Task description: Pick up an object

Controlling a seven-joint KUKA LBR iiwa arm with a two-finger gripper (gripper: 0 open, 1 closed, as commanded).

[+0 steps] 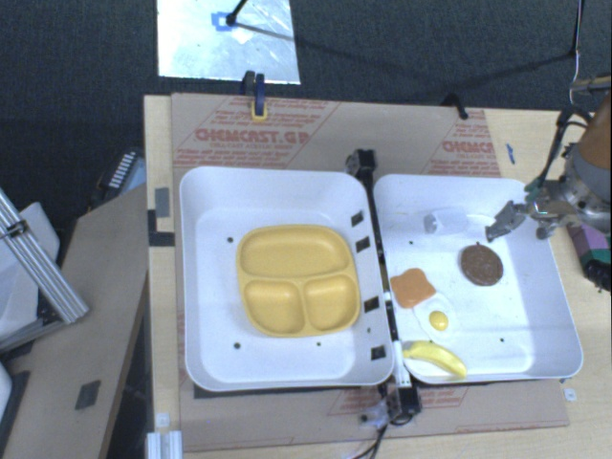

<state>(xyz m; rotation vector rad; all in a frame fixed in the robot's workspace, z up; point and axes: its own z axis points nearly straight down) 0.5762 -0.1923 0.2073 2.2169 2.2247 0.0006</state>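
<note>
Arm poised over the right bin, nothing lifted yet.

The left bin [206, 208] holds only a yellow divided tray [292, 280], sitting square in its middle, probably as a drop place. The right bin [559, 328] carries the loose pieces, spread apart so each can be reached alone. The arm [588, 161] leans in from the right, its gripper [504, 221] low over the bin's upper part; whether its fingers are apart or together I cannot tell, and nothing shows between them. The likely targets: a brown disc [482, 264] just below the gripper, an orange slab [413, 287], a banana [435, 358] by the front wall, a fried egg [438, 319], and a pale clear piece [442, 222].
</note>
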